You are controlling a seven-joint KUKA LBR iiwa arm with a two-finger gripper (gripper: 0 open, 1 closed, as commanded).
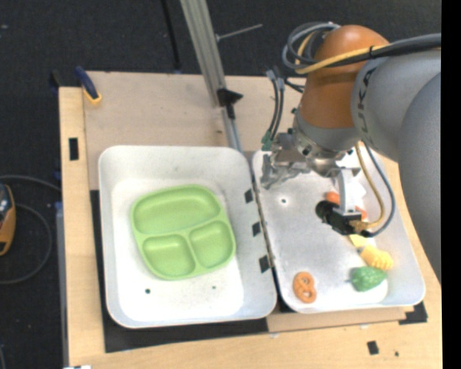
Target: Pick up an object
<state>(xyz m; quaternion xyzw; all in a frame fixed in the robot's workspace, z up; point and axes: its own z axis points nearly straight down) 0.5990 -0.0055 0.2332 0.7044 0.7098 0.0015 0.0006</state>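
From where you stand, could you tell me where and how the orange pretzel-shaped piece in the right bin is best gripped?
Probably from straight above, across the narrow width of the orange pretzel-shaped piece. It lies flat on the right bin floor near the front rim, so a sideways approach would meet the wall. The green toy sits apart to its right, leaving room for the jaws.
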